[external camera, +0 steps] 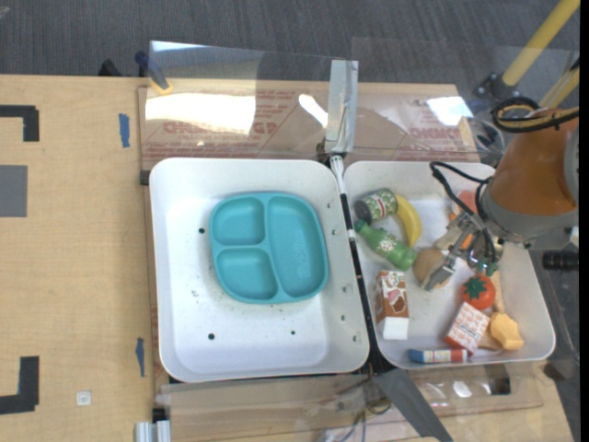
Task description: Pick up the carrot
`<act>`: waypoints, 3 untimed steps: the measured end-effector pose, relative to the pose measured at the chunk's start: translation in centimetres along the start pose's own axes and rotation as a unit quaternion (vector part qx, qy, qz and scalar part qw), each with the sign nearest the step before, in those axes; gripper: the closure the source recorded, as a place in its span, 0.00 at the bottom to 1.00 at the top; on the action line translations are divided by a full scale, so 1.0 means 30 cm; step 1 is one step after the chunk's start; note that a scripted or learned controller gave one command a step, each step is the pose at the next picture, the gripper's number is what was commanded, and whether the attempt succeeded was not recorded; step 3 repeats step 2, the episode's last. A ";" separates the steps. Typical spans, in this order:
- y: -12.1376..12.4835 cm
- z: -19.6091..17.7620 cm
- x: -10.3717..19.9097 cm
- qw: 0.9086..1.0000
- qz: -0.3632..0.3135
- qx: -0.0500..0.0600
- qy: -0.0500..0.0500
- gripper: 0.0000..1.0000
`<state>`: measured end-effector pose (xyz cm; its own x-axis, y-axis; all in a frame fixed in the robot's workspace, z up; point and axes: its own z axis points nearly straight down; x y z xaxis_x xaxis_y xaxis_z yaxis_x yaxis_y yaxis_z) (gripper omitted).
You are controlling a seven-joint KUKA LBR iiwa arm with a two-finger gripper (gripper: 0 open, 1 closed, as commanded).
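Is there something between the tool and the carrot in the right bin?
Nothing visible stands between them: the tool is right over the carrot, with the brown potato close on the left and the tomato just below.

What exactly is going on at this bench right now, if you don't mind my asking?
A grey KUKA arm with an orange band is reaching into the right bin, its gripper low among a clutter of toy food. The carrot lies right by the gripper, partly hidden under the wrist; a grasp cannot be confirmed. Nearby are a banana, a green bottle, a can and a tomato. The left bin holds a teal divided plate.
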<state>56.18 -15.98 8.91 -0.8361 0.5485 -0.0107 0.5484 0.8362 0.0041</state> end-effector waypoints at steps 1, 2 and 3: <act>0.005 -0.041 -0.007 1.000 -0.001 -0.002 -0.005 1.00; 0.137 -0.496 0.044 1.000 0.008 -0.001 -0.001 1.00; 0.137 -0.496 0.044 1.000 0.008 -0.001 -0.001 1.00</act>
